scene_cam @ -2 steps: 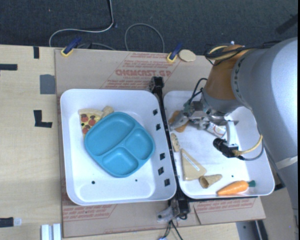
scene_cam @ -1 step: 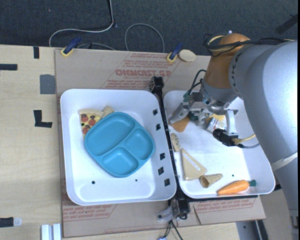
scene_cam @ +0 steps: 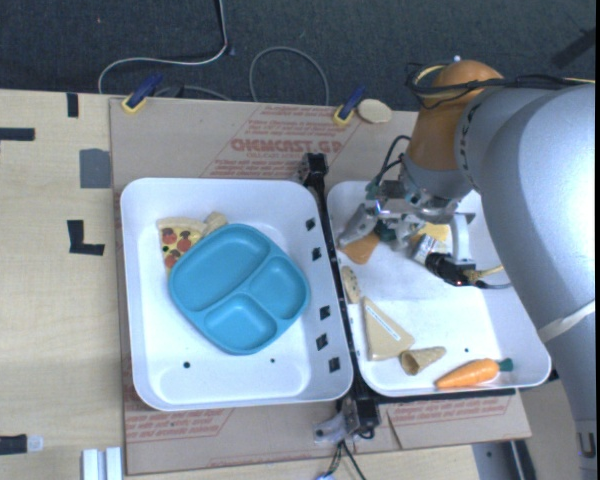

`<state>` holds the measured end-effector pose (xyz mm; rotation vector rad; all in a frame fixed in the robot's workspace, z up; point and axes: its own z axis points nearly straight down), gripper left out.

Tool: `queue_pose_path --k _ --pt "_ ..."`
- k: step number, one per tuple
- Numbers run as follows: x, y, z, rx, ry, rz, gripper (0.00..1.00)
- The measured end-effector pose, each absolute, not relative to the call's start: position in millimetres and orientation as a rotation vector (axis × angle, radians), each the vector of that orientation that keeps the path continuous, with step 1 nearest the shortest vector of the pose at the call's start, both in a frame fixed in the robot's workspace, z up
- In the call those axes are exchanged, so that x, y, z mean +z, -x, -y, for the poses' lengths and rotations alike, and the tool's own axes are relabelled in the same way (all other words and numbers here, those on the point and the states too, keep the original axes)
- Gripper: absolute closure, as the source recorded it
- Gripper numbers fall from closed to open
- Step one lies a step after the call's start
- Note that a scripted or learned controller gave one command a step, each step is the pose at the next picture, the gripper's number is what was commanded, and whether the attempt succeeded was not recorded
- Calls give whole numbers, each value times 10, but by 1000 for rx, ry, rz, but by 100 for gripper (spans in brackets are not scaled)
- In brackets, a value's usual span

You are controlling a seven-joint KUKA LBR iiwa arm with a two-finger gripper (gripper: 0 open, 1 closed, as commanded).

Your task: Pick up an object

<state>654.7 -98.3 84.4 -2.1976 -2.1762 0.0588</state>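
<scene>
In the right-hand white bin, toward its far left corner, the hand sits low among the toys. The grey arm with its orange band comes in from the right of the view. Whether the hand is open or closed cannot be told from this slant (the wrist's own hardware crowds it), nor whether it has hold of anything. Just beside it on the nearer side, perhaps touching it, an orange-brown rounded piece lies on the bin floor, close to the wall shared with the other bin. A small yellow piece shows to the hand's right, partly hidden. Nearer the camera in the same bin are a thin tan strip along the left wall and a flat beige wedge. A toy ice-cream cone lies on its side just beside the wedge's lower corner. A toy carrot lies near the front right corner, green end pointing right. The left bin holds a blue divided plate, turned at a slant and covering part of a toy pizza slice at its far left. Both bins rest on a brown printed board laid over the pale worktop.
</scene>
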Motion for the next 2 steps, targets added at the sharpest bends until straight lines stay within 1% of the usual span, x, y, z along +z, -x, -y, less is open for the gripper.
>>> queue_pose_path --k 1,2 --pt "842 -6569 982 66 2195 2172 0" --pt "840 -6571 998 62 2192 2170 0"
